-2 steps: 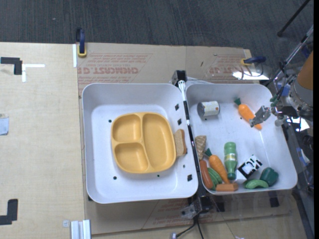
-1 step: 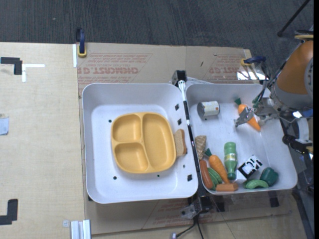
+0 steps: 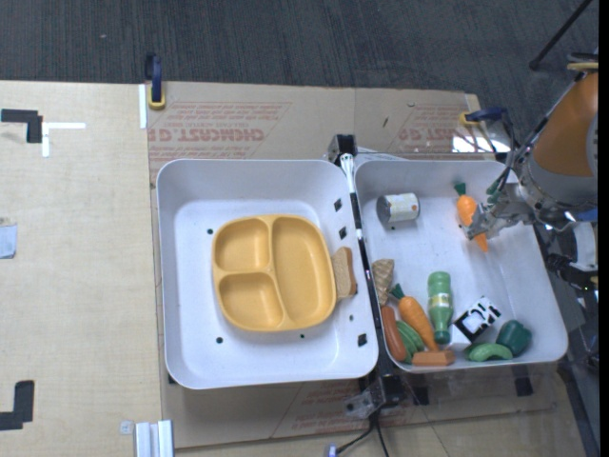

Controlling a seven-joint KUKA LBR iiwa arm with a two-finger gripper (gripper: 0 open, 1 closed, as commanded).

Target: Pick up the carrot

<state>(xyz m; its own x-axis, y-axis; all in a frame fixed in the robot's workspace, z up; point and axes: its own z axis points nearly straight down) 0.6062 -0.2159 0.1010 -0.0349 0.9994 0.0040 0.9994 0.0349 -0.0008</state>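
The tool (image 3: 487, 219) sits low in the right bin (image 3: 542, 284), near its far right wall, beside a small carrot (image 3: 465, 208); whether its fingers are apart or together cannot be told. A second carrot (image 3: 415, 318) lies near the bin's front among a green bottle (image 3: 439, 302), a can (image 3: 399, 208) and other toy food. The left bin (image 3: 181, 274) holds a yellow divided plate (image 3: 273, 272).
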